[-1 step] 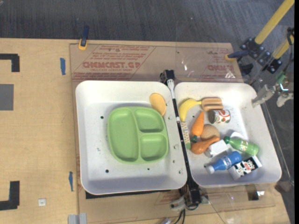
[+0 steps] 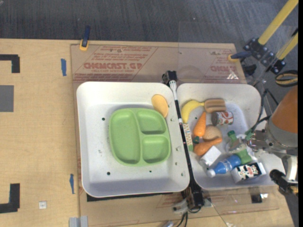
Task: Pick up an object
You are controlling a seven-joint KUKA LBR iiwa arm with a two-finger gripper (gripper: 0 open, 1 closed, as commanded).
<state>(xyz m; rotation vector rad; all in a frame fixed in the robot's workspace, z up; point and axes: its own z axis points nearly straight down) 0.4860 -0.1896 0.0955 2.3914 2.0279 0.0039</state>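
Note:
The right bin (image 2: 251, 96) holds a heap of toy food and packages: a yellow banana (image 2: 190, 109), a brown sandwich (image 2: 214, 105), a red-and-white can (image 2: 224, 118), two orange carrots (image 2: 200, 124) (image 2: 205, 147), a tan potato (image 2: 211, 133), a white box (image 2: 210, 156), a blue bottle (image 2: 223, 166), a black-and-white carton (image 2: 247, 171) and green pieces (image 2: 242, 154). My gripper (image 2: 247, 142) hangs low over the right side of this heap, right by the green pieces and above the carton. The arm's orange band (image 2: 288, 115) is at the right edge.
The left bin (image 2: 90, 141) holds a green divided plate (image 2: 140, 136) and a yellow-orange fruit (image 2: 160, 105) near its far right corner. A black divider rod (image 2: 180, 122) runs between the bins. Yellow-and-black stands (image 2: 270, 37) rise at the far right.

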